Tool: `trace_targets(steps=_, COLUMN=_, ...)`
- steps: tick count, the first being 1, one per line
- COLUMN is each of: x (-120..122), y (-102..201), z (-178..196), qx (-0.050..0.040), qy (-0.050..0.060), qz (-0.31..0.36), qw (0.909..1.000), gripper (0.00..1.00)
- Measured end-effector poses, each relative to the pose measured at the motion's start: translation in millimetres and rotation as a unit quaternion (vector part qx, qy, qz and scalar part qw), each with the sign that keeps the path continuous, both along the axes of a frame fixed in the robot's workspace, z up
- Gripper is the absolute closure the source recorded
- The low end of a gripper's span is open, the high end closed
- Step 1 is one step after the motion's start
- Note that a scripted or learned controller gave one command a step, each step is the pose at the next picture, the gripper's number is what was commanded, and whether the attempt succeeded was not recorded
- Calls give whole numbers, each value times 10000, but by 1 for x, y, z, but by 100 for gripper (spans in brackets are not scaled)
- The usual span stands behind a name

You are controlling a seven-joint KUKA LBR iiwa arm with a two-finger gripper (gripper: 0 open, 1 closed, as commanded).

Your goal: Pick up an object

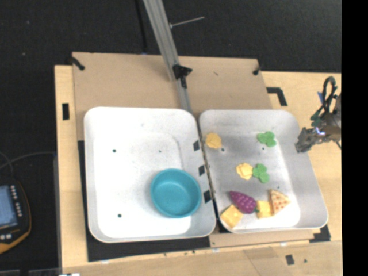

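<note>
The right bin (pixel 287 125) holds several small toy foods: a yellow piece (pixel 213 141) near its left wall, a green piece (pixel 266 138) at the upper right, a yellow piece (pixel 245 171) beside another green one (pixel 261 173) in the middle, and along the front a purple grape cluster (pixel 243 201), a yellow block (pixel 232 216), a small yellow piece (pixel 263 209) and a pizza slice (pixel 278 201). My gripper (pixel 305 141) hangs at the right bin's right rim, away from all the pieces. Nothing shows between its fingers.
A teal bowl (pixel 175 192) sits in the left bin (pixel 115 131), near the front right. A grey metal pole (pixel 164 39) slants down from the top to the bins' shared back edge. A handheld pendant (pixel 11 211) lies at the far left.
</note>
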State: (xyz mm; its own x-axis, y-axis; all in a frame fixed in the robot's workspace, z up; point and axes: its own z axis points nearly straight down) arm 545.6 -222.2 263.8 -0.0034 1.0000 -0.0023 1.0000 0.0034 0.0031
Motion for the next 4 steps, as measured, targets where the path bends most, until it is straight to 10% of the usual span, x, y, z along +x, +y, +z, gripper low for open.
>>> trace_targets(steps=4, x=0, y=202, z=-12, qx=18, qy=8, qz=20, qw=10000, gripper=100)
